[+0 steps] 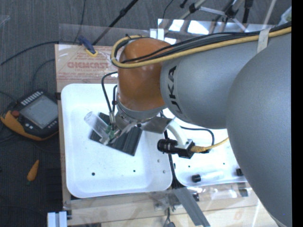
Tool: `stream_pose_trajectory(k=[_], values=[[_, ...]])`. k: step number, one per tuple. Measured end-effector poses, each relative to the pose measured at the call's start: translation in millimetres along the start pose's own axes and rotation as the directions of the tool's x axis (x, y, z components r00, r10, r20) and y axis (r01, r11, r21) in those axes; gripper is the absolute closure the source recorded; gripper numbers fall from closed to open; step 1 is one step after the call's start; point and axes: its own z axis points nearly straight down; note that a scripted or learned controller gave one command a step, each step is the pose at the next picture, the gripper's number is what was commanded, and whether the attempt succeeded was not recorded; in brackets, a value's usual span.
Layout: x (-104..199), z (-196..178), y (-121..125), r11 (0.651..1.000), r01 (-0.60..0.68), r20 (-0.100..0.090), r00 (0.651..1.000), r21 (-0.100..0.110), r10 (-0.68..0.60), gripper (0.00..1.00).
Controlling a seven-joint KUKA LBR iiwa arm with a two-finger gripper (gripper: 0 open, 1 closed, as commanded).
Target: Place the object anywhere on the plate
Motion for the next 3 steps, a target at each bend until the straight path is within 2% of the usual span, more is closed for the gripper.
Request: stream_pose_trajectory(k=[1,2,3], values=[[28.9,22.2,-3.3,0.949,0.315,-0.001,0.949,-0.001,-0.315,1.00],[38.3,-87.4,6.9,0.892,0.453,0.004,0.892,-0.003,-0.453,1.00],[39.4,-25.3,6.9,0.669,0.743,0.002,0.669,-0.002,-0.743,1.00]])
